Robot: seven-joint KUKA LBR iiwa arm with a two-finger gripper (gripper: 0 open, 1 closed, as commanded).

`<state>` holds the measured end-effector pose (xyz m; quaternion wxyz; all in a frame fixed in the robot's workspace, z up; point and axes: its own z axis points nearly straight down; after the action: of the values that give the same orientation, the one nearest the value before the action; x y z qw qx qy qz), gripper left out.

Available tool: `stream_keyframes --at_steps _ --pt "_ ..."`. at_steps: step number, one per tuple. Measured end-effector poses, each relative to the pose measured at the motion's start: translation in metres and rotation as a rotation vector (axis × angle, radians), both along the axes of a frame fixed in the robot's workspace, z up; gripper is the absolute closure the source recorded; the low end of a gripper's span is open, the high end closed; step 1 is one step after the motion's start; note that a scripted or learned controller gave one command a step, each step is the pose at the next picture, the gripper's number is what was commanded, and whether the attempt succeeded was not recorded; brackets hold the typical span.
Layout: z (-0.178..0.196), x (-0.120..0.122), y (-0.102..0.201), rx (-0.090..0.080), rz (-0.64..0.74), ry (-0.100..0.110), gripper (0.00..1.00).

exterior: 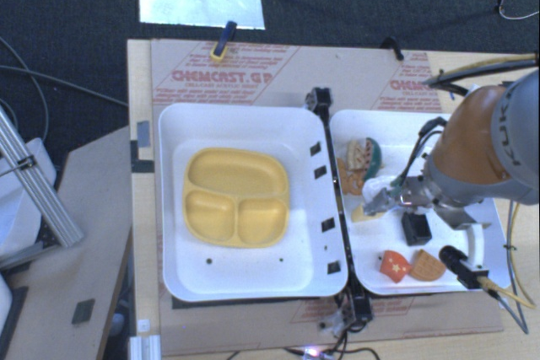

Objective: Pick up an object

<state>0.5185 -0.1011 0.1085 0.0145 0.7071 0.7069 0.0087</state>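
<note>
The arm reaches in from the right over the right bin (363, 126), and my gripper (377, 200) hangs low near that bin's left side. A small pale yellow piece (360, 214) lies just below and left of the gripper tip, close to it; contact is unclear. Above the gripper lie a striped toast-like piece (360, 154) resting on a teal item (374, 154), and an orange piece (350, 180). At the bin's front are a red piece with a white mark (393, 265) and a brown wedge (428, 266).
The left bin (181, 265) holds a yellow divided plate (237, 196). A black divider strip (331, 181) runs between the two bins. A yellow-and-blue clamp (223, 42) sits on the cardboard behind the bins.
</note>
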Motion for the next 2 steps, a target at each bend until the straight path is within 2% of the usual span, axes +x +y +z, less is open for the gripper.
stream_keyframes --at_steps 1,2 --pt "0.000 -0.001 0.001 -0.001 0.003 -0.002 0.00" --pt "0.082 0.051 0.048 0.008 0.012 0.019 0.00"
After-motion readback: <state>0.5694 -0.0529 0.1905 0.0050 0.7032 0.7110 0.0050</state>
